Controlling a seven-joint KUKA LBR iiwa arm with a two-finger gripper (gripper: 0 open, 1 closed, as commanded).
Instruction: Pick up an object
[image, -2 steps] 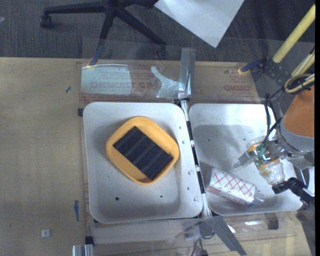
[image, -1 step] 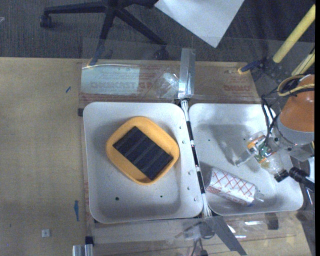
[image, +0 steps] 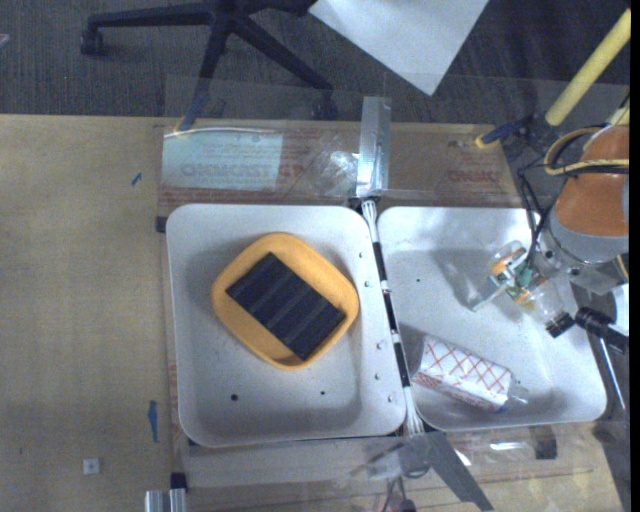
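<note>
A rounded yellow case with a dark ribbed panel (image: 285, 313) is lying untouched in the left white bin (image: 190, 330); a red-and-white latticed packet (image: 463, 375) is resting in the right white bin (image: 580, 395). The gripper (image: 520, 280) is hovering above it; its opening I cannot tell. Nothing is looking grasped yet.

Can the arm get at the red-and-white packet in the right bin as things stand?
Probably yes. The packet lies flat near the right bin's front wall with nothing on top of it, and the gripper hangs over the same bin, just behind it. The nearby wall may crowd a grasp.
</note>
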